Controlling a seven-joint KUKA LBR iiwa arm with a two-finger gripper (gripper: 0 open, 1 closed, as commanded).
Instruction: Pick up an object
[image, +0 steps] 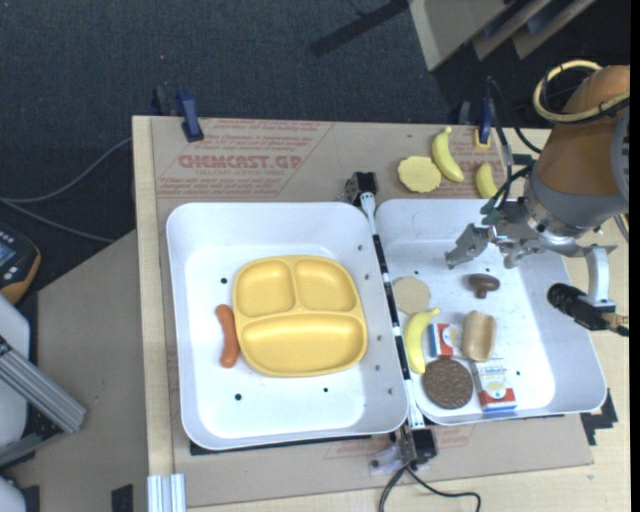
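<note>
the gripper (487, 247), fingers spread and pinching nothing, hangs over bare floor in the right bin (560, 400), just above the brown mushroom (484, 285).

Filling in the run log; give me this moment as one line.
arm: over right bin | gripper: open, holding nothing | below it: brown mushroom-shaped piece | left bin: yellow tray, sausage
</note>
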